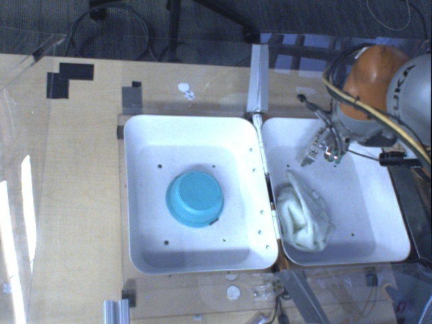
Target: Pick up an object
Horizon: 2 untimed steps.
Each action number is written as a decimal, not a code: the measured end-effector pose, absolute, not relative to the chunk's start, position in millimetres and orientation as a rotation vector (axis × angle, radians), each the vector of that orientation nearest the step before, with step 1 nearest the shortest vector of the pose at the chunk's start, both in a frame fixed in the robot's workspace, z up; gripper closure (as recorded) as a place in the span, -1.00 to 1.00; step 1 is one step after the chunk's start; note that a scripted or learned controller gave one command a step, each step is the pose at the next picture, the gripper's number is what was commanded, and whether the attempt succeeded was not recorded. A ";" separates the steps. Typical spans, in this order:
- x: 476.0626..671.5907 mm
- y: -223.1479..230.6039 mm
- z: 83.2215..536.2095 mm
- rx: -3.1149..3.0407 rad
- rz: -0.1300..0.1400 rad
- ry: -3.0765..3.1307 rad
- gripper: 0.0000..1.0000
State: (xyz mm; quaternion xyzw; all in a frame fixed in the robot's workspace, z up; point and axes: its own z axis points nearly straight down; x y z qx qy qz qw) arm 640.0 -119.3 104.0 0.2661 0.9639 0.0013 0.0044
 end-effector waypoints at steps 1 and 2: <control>652.8 -133.9 208.0 0.658 0.002 3.063 1.00; 649.2 -145.1 124.0 0.800 0.003 3.033 1.00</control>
